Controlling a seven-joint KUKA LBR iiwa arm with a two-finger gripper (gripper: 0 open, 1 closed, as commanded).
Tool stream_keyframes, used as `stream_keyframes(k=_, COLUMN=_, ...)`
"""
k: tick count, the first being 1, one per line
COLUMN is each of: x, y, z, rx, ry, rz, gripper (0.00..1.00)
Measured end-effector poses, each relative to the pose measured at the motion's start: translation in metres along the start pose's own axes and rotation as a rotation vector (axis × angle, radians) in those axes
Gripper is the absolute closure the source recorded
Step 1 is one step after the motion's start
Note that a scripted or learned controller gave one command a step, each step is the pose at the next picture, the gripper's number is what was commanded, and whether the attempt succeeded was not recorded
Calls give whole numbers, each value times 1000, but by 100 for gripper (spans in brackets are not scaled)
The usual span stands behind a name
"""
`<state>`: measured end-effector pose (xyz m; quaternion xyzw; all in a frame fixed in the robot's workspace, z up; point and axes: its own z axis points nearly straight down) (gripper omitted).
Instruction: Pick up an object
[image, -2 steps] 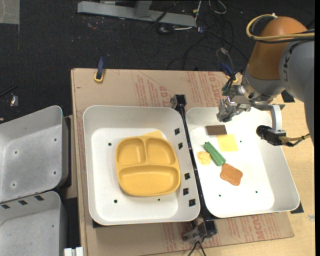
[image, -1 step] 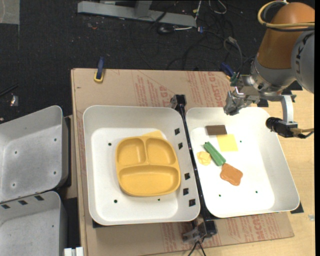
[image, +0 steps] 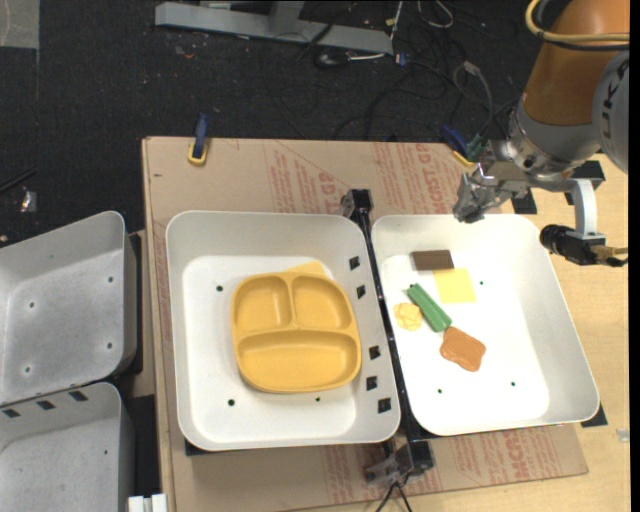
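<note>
In the right bin (image: 560, 340) lie a brown rectangular block (image: 432, 261), a yellow square piece (image: 455, 286), a green stick (image: 429, 307), a small pale yellow piece (image: 407, 316) and an orange lump (image: 463, 349). My gripper (image: 470, 203) hangs over the bin's far rim, up and to the right of the brown block, apart from every object. Nothing shows between its fingers.
The left bin (image: 195, 300) holds a yellow divided tray (image: 296, 333). Black clips (image: 358, 203) join the two bins along the middle. A blue and yellow clamp (image: 199, 148) sits on the board's far left corner. White panels (image: 60, 290) lie off to the left.
</note>
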<state>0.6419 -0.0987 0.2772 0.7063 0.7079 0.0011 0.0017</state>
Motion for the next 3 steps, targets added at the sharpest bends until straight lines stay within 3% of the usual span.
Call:
stream_keyframes(k=2, x=100, y=-32, z=0, rx=6, ry=3, rz=-5, gripper=100)
stream_keyframes(k=3, x=146, y=-41, z=20, rx=7, ry=2, rz=-5, gripper=100)
